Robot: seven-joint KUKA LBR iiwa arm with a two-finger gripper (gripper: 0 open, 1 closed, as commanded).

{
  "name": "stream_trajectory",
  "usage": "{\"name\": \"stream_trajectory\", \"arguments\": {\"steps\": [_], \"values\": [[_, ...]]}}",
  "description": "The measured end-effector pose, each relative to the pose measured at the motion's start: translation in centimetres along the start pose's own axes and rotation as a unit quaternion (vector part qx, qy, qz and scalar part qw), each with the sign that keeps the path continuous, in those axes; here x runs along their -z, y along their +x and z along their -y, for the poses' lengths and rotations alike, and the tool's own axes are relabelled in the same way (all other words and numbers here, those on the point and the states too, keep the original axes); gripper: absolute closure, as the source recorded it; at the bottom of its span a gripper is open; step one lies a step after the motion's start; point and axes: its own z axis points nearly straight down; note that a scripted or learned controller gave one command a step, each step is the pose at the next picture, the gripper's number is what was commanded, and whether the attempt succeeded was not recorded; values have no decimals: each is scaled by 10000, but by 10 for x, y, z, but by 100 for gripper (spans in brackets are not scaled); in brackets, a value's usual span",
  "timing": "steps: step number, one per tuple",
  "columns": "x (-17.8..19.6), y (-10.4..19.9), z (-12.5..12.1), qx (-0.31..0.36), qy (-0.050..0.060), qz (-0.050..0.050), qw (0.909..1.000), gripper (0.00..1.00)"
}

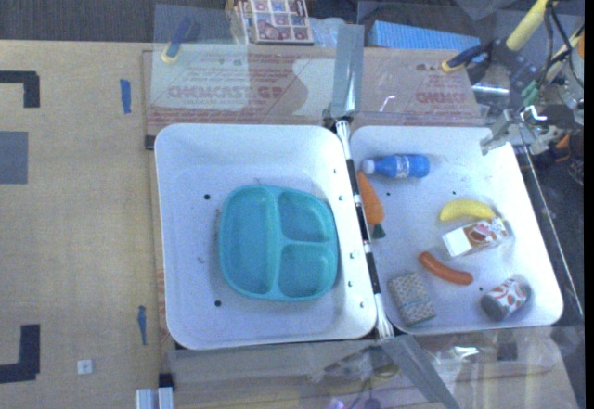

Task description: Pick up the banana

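Banana (467, 210) untouched in right bin (543, 240), touching carton (476, 236). Gripper (506, 131) at bin's far corner, state unclear. Approach step; next: descend over banana.

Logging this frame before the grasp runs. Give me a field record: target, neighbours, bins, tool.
target: banana, right bin, lying free
touching: carton just below banana, contact unclear
right bin also: bottle, carrot, sausage, sponge, can
left bin: teal tray
tool: at right bin's far right corner, away from banana, holding nothing visible
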Motion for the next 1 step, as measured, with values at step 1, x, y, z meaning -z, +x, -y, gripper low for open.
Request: {"name": "stream_trajectory", "arguments": {"steps": [1], "values": [[123,33,-35,-68,-11,10,10000,0]]}}
